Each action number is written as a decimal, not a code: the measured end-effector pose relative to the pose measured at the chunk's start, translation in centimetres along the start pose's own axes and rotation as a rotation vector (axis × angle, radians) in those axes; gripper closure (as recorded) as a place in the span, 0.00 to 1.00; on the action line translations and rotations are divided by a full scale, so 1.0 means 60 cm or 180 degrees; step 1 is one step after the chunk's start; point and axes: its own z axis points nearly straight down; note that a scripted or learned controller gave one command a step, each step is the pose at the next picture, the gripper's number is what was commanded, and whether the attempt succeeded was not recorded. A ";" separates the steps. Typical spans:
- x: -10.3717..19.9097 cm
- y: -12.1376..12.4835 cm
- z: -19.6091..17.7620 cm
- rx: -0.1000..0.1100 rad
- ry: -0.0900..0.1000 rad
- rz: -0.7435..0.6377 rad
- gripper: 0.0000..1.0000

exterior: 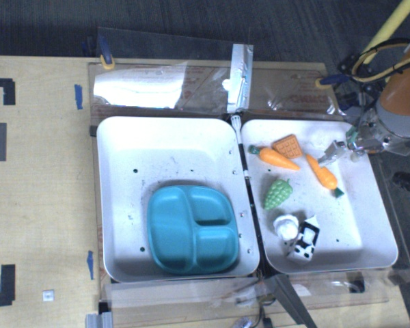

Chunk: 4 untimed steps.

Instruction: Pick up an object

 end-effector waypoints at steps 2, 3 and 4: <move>0.025 -0.027 -0.164 -0.0009 -0.0021 -0.0105 1.00; 0.049 -0.023 -0.109 0.0022 -0.0001 -0.0734 1.00; 0.041 -0.024 0.027 -0.0064 -0.0039 -0.0607 1.00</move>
